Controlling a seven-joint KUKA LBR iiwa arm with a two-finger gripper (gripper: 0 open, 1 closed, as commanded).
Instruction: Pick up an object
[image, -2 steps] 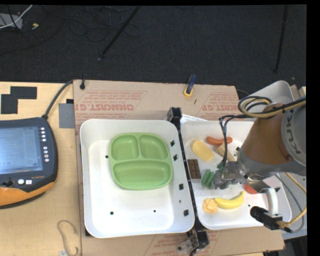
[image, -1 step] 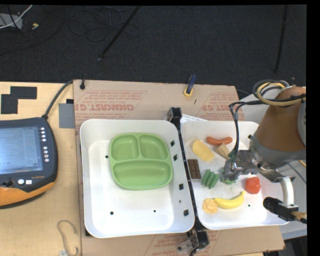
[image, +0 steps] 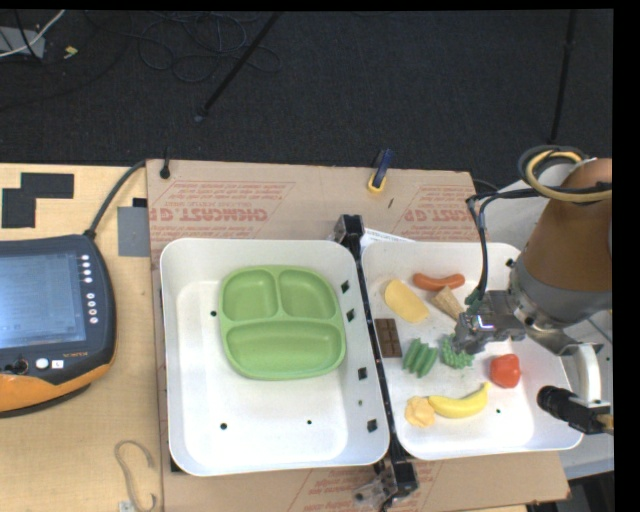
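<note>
The camera looks down on two white bins side by side. The left bin (image: 190, 420) holds one thing: a green divided plate (image: 283, 322), lying flat a little above the bin's centre, with two small wells at its 12 o'clock side and one long well at 6 o'clock.

The right bin (image: 520, 425) holds a cluster of toy food. A sausage (image: 438, 281) lies at 12 o'clock of the cluster, with a yellow piece (image: 405, 300) just beside it at about 8 o'clock from the sausage. A tan piece (image: 449, 302) sits directly below the sausage. A green ridged piece (image: 420, 357) lies near the bin's centre, close to the divider at 9 o'clock. A banana (image: 460, 403) rests at 6 o'clock, and a red tomato (image: 505, 371) sits at about 1 o'clock from the banana.

The arm (image: 565, 260) reaches in from 3 o'clock. Its gripper (image: 466, 338) hangs low over a small dark green piece (image: 456, 354), between the ridged piece and the tomato. Whether the gripper is spread or closed cannot be told, nor whether it has hold of anything.
</note>
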